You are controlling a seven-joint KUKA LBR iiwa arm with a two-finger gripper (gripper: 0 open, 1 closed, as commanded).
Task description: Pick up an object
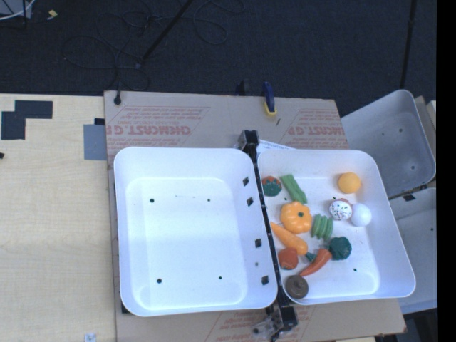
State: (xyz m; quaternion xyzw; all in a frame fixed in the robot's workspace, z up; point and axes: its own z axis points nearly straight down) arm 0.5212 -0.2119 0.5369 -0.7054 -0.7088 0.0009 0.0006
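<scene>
So all the toy food is piled in the right bin (385,262), which I'd guess is the point: one bin to grab from, while the left bin (182,226) takes whatever gets lifted. Using the little pumpkin (296,217) as my anchor: closest to the camera there's a brown disc (296,286), well in front of the pumpkin by the bin's near wall. Then a red pepper (317,262) and a dark green lump (340,248), front-right of it. An orange carrot (288,237) is touching the pumpkin's front-left. A white ball (361,215) sits off to its right, and an orange ball (348,183) further back-right. A green pod (293,188) lies just behind the pumpkin.

Honestly can't tell how open the hand is, whether it's got anything, or how the toys lie relative to it. Everything looks loose and sitting on the bin floor.
</scene>
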